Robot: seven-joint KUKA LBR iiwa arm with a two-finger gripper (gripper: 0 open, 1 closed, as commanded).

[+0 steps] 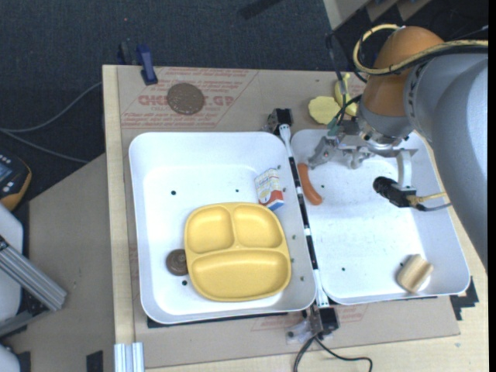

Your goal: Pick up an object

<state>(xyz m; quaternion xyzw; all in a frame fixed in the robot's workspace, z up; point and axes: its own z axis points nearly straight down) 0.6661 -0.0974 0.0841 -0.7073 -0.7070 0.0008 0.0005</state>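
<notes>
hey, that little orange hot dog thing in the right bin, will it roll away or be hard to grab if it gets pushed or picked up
The orange sausage looks smooth and rounded, so a sideways nudge would probably roll it. It lies against the right bin's left wall, which may crowd the tool on that side. It seems small and toy-like, likely light.

Arm [457, 115]: large smooth grey casing, rounded and matte, with a slightly lighter sheen along its upper edge. Orange band [395, 72] above the wrist: glossy, dome-shaped, darker orange in its lower half. Yellow cable [372, 41] looped over the orange section; thinner dark leads run alongside it. Below the band, a metallic silver flange with angled bracket-like parts leads to the gripper [353, 152]. A black cylindrical fitting [391, 191] sits off the side, with a thin yellowish wire trailing from it.
</notes>
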